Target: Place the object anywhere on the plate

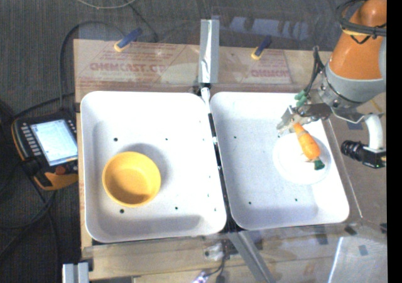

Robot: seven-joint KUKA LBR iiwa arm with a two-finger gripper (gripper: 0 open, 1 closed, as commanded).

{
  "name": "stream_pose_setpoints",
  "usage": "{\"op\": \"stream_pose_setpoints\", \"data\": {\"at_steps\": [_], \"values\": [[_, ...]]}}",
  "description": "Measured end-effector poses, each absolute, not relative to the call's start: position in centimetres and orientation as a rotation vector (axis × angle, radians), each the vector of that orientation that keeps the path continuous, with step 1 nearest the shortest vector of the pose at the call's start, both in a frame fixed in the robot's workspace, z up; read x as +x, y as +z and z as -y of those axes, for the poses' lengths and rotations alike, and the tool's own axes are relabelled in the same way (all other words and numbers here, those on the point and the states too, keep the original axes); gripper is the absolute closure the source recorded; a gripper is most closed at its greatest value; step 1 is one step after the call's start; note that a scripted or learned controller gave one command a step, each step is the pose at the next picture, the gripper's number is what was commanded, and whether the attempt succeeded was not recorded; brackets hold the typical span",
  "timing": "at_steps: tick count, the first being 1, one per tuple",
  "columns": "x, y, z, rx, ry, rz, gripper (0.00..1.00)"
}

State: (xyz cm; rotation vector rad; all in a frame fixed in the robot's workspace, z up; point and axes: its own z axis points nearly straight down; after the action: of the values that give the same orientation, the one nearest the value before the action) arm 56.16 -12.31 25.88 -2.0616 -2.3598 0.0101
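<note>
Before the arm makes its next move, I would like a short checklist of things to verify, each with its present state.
1. Carrot lies over the white plate: ok.
2. Plate sits inside the right bin, away from its walls: ok.
3. Gripper is at the carrot's upper end; whether it has let go: cannot tell.
4. Carrot's green tip is near the plate's right rim; whether it stays within the rim: cannot tell.
5. Yellow bowl sits in the left bin, out of the arm's way: ok.
</note>
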Motion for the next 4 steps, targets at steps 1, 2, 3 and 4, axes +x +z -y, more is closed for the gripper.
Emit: {"op": "stream_pose_setpoints", "data": {"at_steps": [1,2,3,4], "values": [[58.2,20.6,4.7,-2.058,0.013,2.362,1.0],[59.4,23.9,-3.3,-2.053,0.014,2.368,1.0],[56.6,23.9,-11.9,-2.038,0.017,2.383,1.0],[53.5,24.4,-16.9,-2.016,0.018,2.403,1.0]]}}
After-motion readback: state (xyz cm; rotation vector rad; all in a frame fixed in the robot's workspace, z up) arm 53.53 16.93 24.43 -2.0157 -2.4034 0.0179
